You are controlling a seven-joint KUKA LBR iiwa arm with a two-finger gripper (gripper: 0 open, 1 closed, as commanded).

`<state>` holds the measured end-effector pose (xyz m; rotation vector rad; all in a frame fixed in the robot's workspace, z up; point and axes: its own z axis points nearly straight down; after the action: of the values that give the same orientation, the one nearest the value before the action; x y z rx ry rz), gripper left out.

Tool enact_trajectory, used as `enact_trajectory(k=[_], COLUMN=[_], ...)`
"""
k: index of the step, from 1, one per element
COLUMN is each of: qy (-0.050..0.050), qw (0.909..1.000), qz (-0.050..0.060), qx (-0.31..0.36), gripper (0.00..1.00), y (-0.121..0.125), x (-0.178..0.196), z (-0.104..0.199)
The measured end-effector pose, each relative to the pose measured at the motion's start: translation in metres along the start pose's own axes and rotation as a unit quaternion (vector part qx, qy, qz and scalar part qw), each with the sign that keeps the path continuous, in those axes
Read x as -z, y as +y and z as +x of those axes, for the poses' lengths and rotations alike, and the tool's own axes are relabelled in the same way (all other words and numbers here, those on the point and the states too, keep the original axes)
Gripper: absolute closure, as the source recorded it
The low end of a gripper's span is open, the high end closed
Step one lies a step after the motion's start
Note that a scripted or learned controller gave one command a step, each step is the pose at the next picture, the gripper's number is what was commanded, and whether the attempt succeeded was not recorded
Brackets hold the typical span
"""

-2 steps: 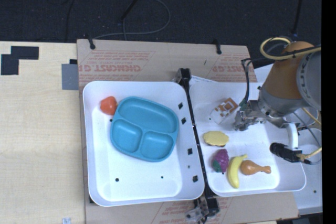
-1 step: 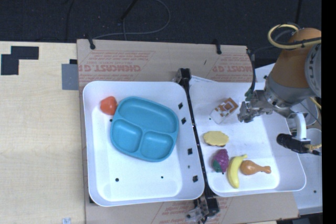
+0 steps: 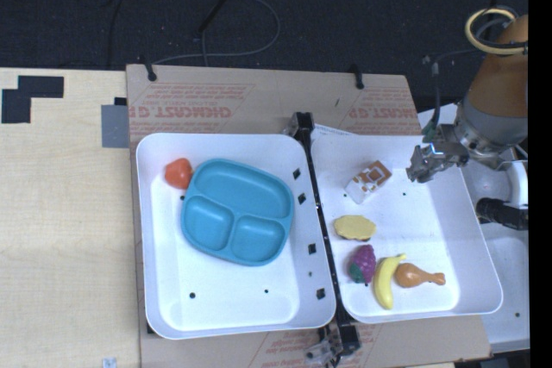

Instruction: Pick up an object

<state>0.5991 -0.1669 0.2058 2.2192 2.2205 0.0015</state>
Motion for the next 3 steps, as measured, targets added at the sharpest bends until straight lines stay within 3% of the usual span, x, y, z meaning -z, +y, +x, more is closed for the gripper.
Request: enact_trajectory(k=[1, 3], qy=[0.0, 0.001], qw=[1.0, 1.0], qz=[0.001, 0.003], qx=[0.0, 0.001], gripper=[1.0, 1.0], y=[0.0, -0.008], x=[0.025, 0.01], z=[-0.001, 0.105])
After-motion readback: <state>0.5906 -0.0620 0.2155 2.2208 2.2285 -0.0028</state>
